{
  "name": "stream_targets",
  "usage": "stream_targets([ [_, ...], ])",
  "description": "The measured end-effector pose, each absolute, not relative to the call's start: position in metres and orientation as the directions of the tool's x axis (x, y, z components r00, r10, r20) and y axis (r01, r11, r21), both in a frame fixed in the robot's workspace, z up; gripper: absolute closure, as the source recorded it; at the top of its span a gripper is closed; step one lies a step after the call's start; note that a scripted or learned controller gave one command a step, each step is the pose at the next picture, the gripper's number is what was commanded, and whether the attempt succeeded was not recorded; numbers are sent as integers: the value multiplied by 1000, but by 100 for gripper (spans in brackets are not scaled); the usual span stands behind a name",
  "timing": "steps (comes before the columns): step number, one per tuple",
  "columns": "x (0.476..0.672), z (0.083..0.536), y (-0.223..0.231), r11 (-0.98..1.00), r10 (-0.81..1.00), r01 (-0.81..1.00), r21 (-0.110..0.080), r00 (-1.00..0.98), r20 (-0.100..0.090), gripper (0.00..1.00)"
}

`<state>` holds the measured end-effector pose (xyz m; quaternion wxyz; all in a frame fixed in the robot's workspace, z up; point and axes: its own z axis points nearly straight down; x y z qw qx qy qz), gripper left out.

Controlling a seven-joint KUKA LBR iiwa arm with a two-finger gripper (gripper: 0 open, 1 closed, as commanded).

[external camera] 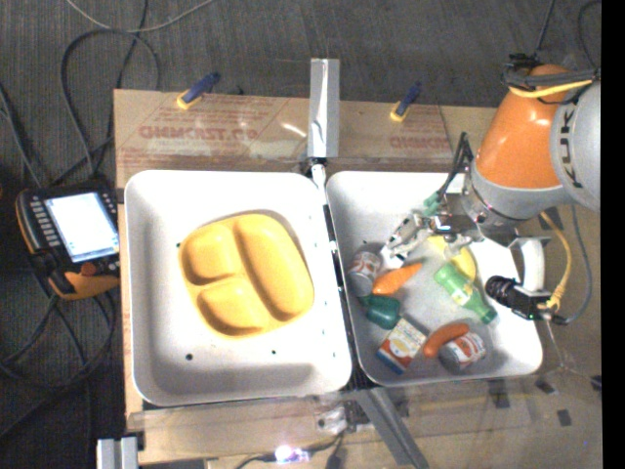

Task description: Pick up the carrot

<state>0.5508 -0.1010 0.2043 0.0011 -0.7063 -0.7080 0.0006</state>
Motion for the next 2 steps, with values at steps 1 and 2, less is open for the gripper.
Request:
stream_targets([
  [1,542,116,-105,98,995,995,6,-98,-11,0],
  [2,552,91,-117,124,992,992,10,-124,-10,0],
])
